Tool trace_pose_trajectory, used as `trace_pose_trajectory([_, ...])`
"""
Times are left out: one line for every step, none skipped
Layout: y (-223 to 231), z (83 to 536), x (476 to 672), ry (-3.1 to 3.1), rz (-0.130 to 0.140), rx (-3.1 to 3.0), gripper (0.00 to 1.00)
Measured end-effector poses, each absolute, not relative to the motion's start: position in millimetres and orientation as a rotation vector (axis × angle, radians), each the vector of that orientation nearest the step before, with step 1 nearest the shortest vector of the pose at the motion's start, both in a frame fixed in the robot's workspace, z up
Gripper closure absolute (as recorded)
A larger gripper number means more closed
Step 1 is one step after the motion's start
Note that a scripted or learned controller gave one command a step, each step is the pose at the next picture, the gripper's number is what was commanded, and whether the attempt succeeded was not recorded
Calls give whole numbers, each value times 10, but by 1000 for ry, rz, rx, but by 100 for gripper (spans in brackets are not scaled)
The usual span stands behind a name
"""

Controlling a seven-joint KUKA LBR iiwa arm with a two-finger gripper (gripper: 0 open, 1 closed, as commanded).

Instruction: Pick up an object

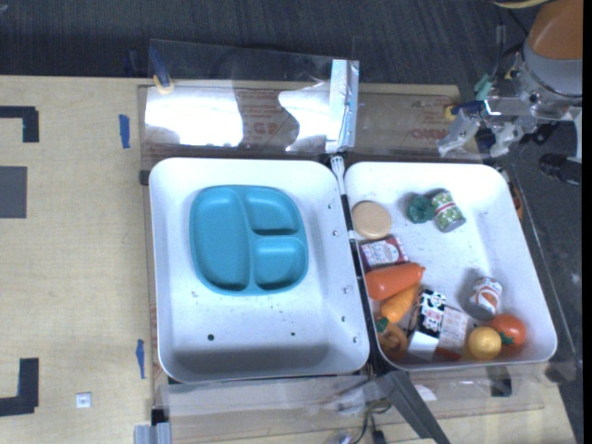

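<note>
The right bin (532,276) holds several small items: a tan round disc (372,217), a green can (442,209), a red packet (381,251), an orange carrot (395,280), a black-and-white carton (435,319), a small tin (486,295), a red tomato (510,329) and a yellow lemon (484,342). My gripper (474,133) hangs at the upper right, beyond the far edge of the right bin and apart from every item. The orange band of the arm (559,26) sits above it.
A blue divided plate (248,239) lies in the left bin (176,322). A clear plastic sheet (250,109) stands behind the left bin. Tan bench surface (65,248) spreads to the left, with black markers on it.
</note>
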State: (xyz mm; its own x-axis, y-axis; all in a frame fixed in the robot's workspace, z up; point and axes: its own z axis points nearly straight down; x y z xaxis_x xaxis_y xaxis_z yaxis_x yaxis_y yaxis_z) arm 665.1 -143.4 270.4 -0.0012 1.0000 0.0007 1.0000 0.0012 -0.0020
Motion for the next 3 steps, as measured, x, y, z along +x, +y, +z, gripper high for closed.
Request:
trace_pose_trajectory([-1641, 4118, 6507, -2133, -12, -2323, 0])
trace_pose_trajectory([-1416, 2657, 6273, -2231, 10, -2200, 0])
trace_pose_trajectory([-1493, 1066, 6365, -2229, 11, -2199, 0])
